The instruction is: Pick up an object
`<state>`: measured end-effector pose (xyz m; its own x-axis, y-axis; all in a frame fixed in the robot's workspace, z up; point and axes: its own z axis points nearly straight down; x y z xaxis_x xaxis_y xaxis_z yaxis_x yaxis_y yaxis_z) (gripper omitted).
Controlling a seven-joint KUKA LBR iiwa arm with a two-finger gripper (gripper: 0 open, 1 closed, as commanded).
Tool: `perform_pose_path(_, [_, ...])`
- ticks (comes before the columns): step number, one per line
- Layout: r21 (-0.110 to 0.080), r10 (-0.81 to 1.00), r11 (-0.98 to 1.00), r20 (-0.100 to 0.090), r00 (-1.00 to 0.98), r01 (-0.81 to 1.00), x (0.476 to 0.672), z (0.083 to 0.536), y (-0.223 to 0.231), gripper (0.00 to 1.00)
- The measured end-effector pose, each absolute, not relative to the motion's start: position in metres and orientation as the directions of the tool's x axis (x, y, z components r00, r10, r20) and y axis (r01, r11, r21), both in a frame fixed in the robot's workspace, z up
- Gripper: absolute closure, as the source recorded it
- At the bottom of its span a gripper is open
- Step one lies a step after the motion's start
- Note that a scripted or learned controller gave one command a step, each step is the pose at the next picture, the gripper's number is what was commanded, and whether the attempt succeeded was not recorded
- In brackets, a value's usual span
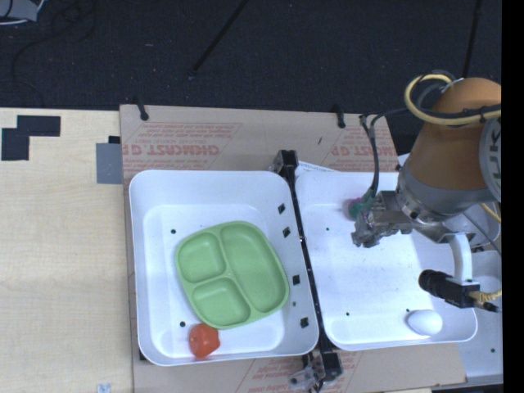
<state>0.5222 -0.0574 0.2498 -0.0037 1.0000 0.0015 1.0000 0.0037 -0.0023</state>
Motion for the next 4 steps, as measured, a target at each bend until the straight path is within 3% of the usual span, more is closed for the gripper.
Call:
perform_pose_path(3, [-0.003,1.0,0.004,0.001,-0.004,1.0,0.564,0.25,0.096,1.0])
perform_pose_path(4, [-0.004,1.0,0.002,-0.001,-0.002,1.0,0.563,0.25,0.094,0.0])
